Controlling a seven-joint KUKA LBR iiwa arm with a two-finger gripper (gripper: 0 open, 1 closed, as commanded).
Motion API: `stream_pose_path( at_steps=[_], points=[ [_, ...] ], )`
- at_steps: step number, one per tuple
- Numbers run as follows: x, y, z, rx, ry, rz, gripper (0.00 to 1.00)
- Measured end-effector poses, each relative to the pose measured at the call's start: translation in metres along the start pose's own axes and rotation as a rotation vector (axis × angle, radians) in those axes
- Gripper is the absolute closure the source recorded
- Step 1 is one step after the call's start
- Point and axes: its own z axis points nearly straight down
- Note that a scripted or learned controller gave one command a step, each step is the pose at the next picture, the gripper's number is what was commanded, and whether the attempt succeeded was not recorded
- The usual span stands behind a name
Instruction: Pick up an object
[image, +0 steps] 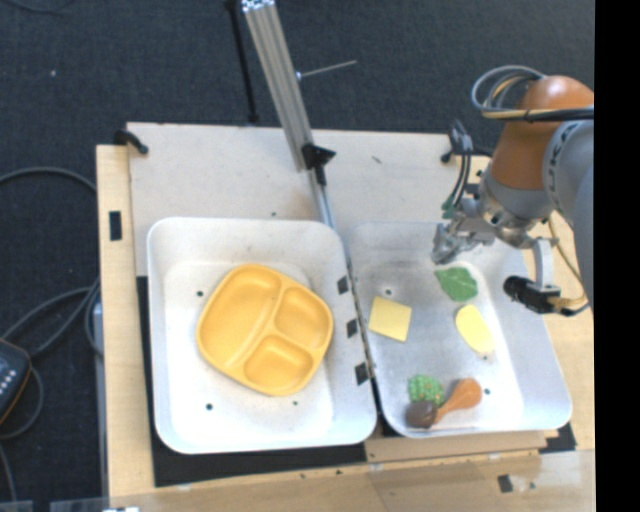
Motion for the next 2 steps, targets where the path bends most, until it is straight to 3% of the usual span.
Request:
stream_pose_path(
  at_steps=[2],
  points=[
    [-0.002, -0.001, -0.11, -0.005, 0.0, -0.003, 1.0]
  ],
)
